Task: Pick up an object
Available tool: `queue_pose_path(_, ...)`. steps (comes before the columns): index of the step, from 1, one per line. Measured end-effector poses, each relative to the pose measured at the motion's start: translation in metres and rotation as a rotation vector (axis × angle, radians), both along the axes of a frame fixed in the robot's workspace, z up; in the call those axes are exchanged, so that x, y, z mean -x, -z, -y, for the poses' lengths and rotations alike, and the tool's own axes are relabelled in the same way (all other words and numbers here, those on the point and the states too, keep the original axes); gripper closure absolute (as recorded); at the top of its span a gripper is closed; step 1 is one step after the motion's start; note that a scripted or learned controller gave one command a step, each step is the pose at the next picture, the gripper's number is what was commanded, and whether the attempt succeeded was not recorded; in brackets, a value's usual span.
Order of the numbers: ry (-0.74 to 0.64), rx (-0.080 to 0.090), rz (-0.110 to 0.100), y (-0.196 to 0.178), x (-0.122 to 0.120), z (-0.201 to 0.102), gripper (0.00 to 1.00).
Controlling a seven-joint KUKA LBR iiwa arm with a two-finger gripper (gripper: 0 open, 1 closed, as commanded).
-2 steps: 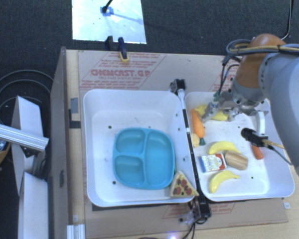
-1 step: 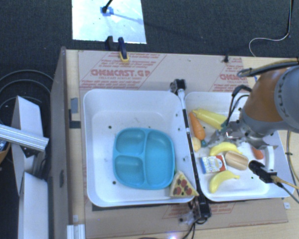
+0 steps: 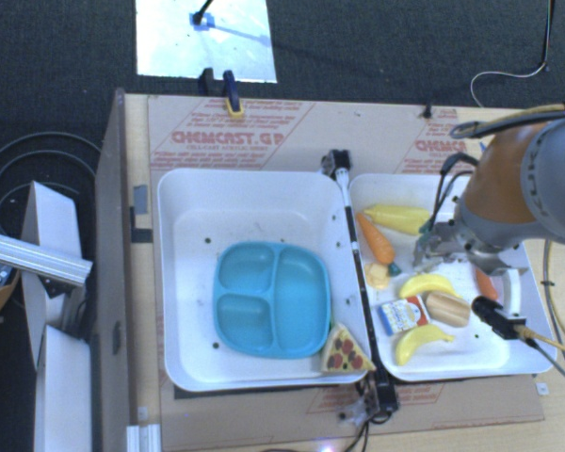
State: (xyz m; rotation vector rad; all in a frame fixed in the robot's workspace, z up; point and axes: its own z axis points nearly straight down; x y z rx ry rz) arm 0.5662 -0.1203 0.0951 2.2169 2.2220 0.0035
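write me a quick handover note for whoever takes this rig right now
Gripper: low in the right bin, among the toy food; whether its fingers are open or shut cannot be told, and nothing is seen held.
Right bin: corn, carrot, two bananas, bread roll, small carton.
Left bin: blue divided plate, with a pizza slice at the plate's near right corner.
Done: arm is down at the objects.
Left: grasp one object and lift it; no pick is confirmed.
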Motion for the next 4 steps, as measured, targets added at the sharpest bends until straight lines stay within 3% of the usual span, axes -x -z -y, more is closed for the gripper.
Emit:
queue_pose_path(1,0.000,0.000,-0.001,0.000,0.000,0.000,0.00)
queue_pose_path(2,-0.007,0.001,-0.027,0.008,-0.088,-0.010,0.00)
queue_pose_path(3,-0.004,0.000,-0.034,-0.001,-0.085,-0.009,1.00)
queue_pose_path(4,-0.006,0.001,-0.029,-0.001,-0.086,-0.009,0.00)
